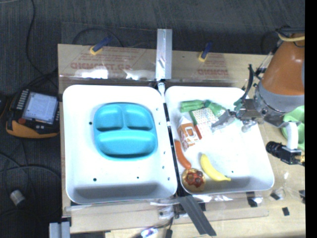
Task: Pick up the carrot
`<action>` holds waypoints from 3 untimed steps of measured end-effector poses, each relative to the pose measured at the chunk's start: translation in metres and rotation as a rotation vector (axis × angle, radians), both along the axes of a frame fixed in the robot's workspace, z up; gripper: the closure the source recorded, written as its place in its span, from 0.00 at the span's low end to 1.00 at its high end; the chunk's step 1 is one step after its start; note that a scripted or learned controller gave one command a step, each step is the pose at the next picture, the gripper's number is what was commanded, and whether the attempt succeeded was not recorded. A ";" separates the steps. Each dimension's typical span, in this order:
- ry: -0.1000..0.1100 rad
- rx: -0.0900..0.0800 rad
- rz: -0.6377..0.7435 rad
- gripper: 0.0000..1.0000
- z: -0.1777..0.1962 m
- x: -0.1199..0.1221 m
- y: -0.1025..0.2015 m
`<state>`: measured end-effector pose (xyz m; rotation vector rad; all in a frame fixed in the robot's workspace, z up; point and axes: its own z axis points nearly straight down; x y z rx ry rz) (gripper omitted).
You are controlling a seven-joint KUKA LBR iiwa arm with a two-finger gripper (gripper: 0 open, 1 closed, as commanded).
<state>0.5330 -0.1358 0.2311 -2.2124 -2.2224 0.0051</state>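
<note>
Gripper (pixel 232 122) hangs with fingers spread and nothing between them over the right bin (pixel 257 155) near its far right side, well apart from the carrot (pixel 182 153) lying against that bin's left wall beside the banana (pixel 213 168)

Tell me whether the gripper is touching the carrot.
Apart. In the camera view the gripper hangs over the right bin's upper right, while the carrot lies along the bin's left wall, with bare white floor between them.
</note>
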 end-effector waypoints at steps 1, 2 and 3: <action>-0.002 -0.002 0.225 0.00 -0.028 0.047 -0.067; -0.003 0.001 0.267 0.00 -0.047 -0.006 -0.088; -0.003 0.003 0.460 0.00 -0.074 -0.007 -0.087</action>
